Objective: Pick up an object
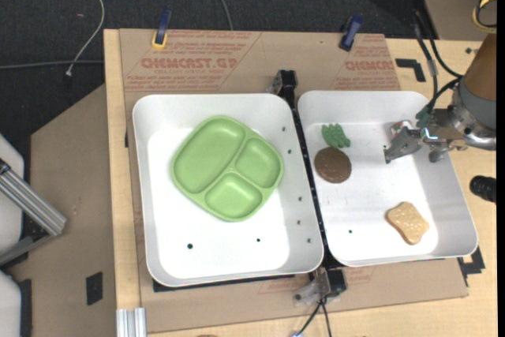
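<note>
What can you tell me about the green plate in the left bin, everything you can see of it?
The green plate is pale lime, looks like smooth plastic, with a rounded square outline and raised dividers that split it into three sections: one long section on its upper left and two smaller ones on the right and bottom. All three sections look bare. It lies flat, right way up, turned cornerwise, on the floor of the left bin, a little above the middle. Nothing but the bin floor touches it.

In the right bin (450, 185), you have open floor mid-frame between the brown disc (333, 166) with the green piece (335, 136) at its left wall and the tan piece (408, 222) lower right.
</note>
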`<state>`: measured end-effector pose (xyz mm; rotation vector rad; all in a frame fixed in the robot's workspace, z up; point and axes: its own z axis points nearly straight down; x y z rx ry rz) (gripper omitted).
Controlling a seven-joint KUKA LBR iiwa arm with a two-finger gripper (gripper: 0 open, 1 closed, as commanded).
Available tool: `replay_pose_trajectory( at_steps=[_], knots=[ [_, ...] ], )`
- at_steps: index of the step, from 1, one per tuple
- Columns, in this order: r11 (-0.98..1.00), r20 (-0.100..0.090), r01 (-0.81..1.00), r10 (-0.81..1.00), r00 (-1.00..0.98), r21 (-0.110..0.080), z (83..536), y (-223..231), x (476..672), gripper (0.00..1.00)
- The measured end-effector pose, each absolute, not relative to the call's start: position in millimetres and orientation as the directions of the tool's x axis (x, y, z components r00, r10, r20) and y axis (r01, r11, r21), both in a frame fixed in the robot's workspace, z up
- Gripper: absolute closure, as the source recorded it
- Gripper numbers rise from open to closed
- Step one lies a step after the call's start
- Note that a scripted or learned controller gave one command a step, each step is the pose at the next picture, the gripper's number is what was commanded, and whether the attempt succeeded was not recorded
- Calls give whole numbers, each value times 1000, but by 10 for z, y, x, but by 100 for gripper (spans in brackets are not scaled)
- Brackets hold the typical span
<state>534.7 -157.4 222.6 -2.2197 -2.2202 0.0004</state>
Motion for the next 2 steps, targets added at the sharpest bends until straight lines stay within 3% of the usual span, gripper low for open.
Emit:
replay_pose_trajectory(
  at_steps=[2],
  knots=[
    [-1, 3, 1000, 1000, 1, -7, 1034, -1704, 5283, 0]
  ],
)
